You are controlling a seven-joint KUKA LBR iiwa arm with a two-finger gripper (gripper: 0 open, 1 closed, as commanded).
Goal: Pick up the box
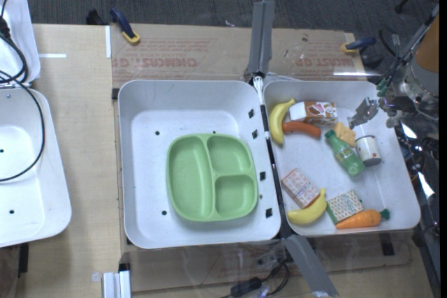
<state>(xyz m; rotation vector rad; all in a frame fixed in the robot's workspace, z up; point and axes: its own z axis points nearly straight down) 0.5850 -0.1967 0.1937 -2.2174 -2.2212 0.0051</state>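
The right bin (pixel 401 171) holds three small boxes. A white and brown one (pixel 318 110) lies at the back, next to a banana (pixel 279 121). A pink patterned one (pixel 299 185) lies near the front left, and a green patterned one (pixel 345 204) sits by the carrot (pixel 360 219). My gripper (pixel 377 115) hangs over the bin's back right part, open, with nothing between its fingers. It is to the right of the white and brown box and just above a tin can (pixel 368 149).
Also in the right bin are a hot dog (pixel 302 128), a green bottle (pixel 343 152), a yellow wedge (pixel 344 132) and a second banana (pixel 308 211). A green divided plate (pixel 211 177) lies in the left bin (pixel 140 150).
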